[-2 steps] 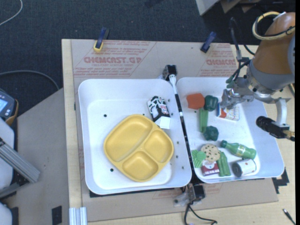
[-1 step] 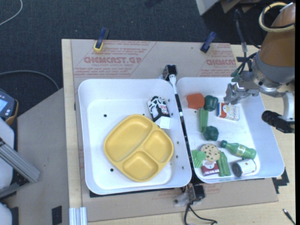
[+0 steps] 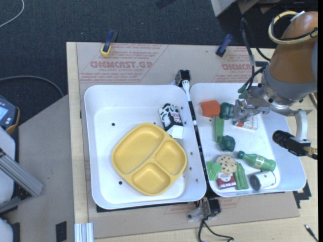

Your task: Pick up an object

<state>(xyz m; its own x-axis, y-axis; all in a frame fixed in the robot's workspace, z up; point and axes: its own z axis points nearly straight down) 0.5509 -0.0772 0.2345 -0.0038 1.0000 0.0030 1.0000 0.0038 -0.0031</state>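
The gripper [image 3: 242,116] hangs low over the right bin [image 3: 298,178], poised to grasp; whether its jaws are apart I cannot tell. A dark green object [image 3: 225,110] sits just beside them, orange block [image 3: 210,108] beyond

In the right bin [image 3: 298,173] we see a scatter of small objects. An orange block [image 3: 210,108] lies near the back, with a dark green piece [image 3: 226,109] just beside it. A green stick [image 3: 218,129] runs lengthwise below, ending near a dark green lump [image 3: 227,143]. Nearer the front, a green bottle [image 3: 257,161] lies on its side (neck toward the left), beside a cookie [image 3: 226,164] and a small white can [image 3: 264,179].
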